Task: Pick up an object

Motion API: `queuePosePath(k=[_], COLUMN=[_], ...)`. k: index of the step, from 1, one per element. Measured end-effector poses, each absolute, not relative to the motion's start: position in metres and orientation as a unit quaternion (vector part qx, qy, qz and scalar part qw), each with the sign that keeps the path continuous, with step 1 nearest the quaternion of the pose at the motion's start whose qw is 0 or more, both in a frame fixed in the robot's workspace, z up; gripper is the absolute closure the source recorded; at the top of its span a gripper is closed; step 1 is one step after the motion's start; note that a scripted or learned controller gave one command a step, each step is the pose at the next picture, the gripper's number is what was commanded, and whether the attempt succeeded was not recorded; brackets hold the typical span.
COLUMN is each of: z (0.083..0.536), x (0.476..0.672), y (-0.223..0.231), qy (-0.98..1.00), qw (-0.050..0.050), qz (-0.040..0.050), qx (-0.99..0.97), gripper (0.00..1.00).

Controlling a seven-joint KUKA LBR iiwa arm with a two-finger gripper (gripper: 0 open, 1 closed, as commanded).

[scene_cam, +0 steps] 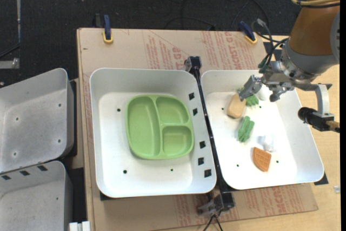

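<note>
**Gripper hangs open over the right bin's far side, nothing between its fingers**

Red printing runs across the brown board (151,43) under the bins. It sits reversed or upside down in the camera view and is partly covered, so no word of it can be read with confidence. None of the other things carries a legible label.

The arm (316,24) comes in from the right, its orange band above the grey wrist. The gripper (263,90) hangs over the far part of the right bin (303,170). Its two fingers stand spread apart, one toward the left (250,87) and one toward the right (277,93), and no object sits between them.

Four things lie in the right bin. A small dark green piece (252,99) lies just below the left finger, at or very near its tip; whether the two touch cannot be told. A tan, bread-like object (236,107) lies just left of that piece and beside the left finger, outside the gap. A larger green object (246,129) lies nearer the middle of the bin, clear of the fingers. Toward the near side lie an orange wedge (261,159) and, just above it, a small pale bluish-white object (266,143), both well apart from the gripper.

The left bin (105,170) holds a light green divided plate (160,126) with three compartments. Blue and yellow clamps (107,30) grip the far edge of the board.
</note>
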State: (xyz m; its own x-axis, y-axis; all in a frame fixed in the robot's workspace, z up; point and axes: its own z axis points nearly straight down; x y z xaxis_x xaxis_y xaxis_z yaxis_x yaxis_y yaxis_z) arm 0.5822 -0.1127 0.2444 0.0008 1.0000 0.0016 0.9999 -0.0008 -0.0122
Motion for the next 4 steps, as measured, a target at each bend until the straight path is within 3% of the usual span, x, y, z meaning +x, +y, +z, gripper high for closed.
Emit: queuePosePath(k=[1, 2, 4], z=[0.251, 0.194, 0.098], x=[0.584, 0.574, 0.572], y=[-0.113, -0.111, -0.113], qy=[-0.707, -0.707, -0.707], qw=[0.0, 0.002, -0.001], qz=[0.0001, 0.0017, -0.0001], qx=[-0.707, -0.708, -0.707], gripper=[0.0, 0.0, 0.0])
